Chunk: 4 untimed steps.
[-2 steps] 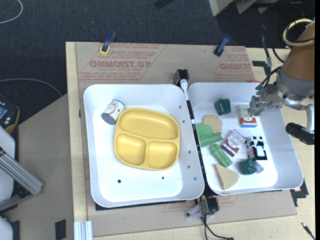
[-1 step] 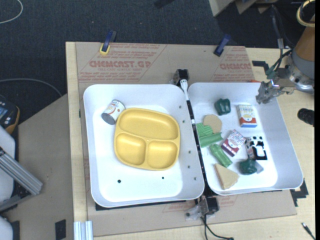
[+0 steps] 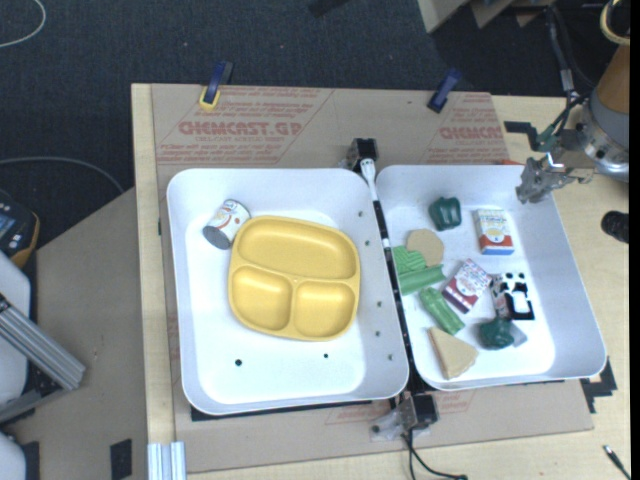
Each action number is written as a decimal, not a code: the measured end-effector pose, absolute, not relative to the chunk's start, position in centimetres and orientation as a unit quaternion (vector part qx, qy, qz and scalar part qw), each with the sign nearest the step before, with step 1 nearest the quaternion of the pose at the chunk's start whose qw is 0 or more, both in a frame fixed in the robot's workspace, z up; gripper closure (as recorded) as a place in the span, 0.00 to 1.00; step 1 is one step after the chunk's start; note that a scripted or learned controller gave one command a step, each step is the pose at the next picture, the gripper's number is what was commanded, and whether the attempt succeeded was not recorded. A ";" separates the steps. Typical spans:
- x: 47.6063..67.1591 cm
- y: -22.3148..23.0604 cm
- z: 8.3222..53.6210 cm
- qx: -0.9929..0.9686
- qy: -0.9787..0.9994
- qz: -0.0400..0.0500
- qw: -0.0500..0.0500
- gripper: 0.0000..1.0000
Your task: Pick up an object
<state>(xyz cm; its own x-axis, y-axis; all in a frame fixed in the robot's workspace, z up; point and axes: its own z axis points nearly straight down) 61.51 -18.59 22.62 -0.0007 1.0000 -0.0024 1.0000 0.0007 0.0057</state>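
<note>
one yellow tray (image 3: 293, 274) | two white bins (image 3: 200, 368) | pincer (image 3: 537, 181): state unclear

Cardboard sheet (image 3: 300, 118) printed with red lettering covering the tabletop, yellow-tipped clamp (image 3: 213, 87) at its far left edge, blue clamp (image 3: 443, 91) at its far edge, dark carpet floor (image 3: 150, 18) beyond, cable (image 3: 430, 463) at near edge.

Small toys, among them a green pepper (image 3: 445, 211), lie scattered in the right bin (image 3: 570, 268).
</note>
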 end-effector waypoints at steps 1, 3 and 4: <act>58.2 -14.6 23.6 0.706 0.708 0.000 -0.002 1.00; 50.3 -5.9 22.6 0.706 0.708 -0.001 -0.003 1.00; 48.4 -4.2 22.1 0.707 0.707 -0.001 -0.002 1.00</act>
<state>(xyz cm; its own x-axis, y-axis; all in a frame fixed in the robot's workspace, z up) 48.44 -4.23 22.09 -0.0010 1.0000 0.0021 1.0000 0.0010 -0.0047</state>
